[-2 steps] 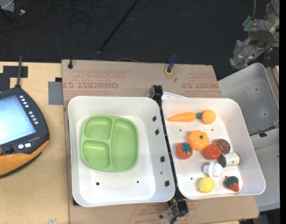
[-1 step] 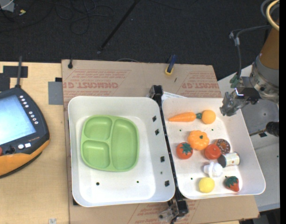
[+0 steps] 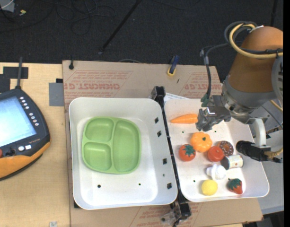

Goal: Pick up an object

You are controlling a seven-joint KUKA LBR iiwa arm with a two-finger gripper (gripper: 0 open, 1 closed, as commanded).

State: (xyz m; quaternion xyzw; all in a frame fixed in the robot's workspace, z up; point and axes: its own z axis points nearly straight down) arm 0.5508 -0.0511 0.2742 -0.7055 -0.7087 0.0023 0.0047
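Camera view, single frame. End effector sat low in the upper part of the right bin, just beside the leafy end of the toy carrot, which lay pointing toward frame left near the divider between the bins. Couldn't tell finger state: the dark gripper body hid the tips, and nothing showed between them, so no grasp to report.

Candidate objects all lay in the right bin: small orange pumpkin just below the end effector, red tomato to its lower left, another red-orange piece to its lower right, a brown round piece, a white cylinder with a dark end, a white piece, yellow lemon and strawberry at the bottom of the frame.

Left bin held a green divided plate. Handheld pendant lay on the worktop at the far left.

Progress, my read: approach was done, pick wasn't. Carrot looked like the nearest target. Left to do: close on it, lift clear, confirm it comes up.
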